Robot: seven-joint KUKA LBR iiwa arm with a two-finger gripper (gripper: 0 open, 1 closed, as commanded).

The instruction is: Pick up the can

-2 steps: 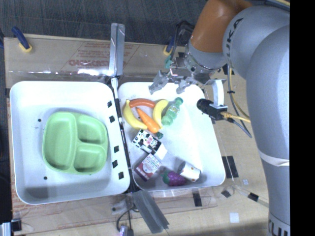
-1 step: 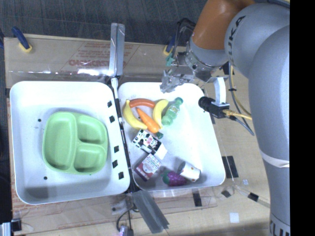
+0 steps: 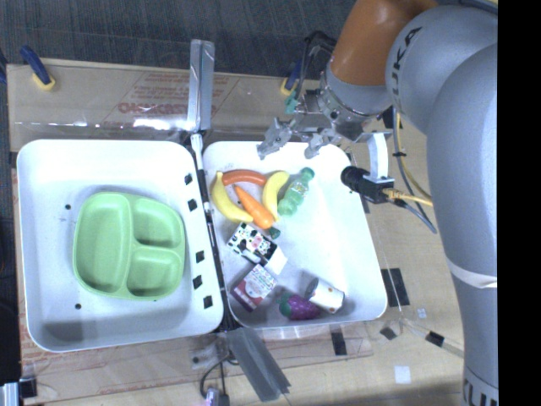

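Dark maroon and cylindrical, the small labelled can [image 3: 254, 288] is seen lying on its side near the six o'clock edge of the white plastic right-hand bin [image 3: 359, 252], just beside a purple grape cluster [image 3: 299, 308] and a white paper cup [image 3: 325, 295]. The grey two-finger gripper [image 3: 295, 140] hangs at the bin's twelve o'clock rim, fingers spread and nothing between them. A descent straight over the can is advised, with the fingers set across its narrow body, clear of the black-and-white patterned box [image 3: 252, 243]. The left white bin [image 3: 34, 227] bears a green divided plate [image 3: 128, 245]; the bench is cardboard-covered.
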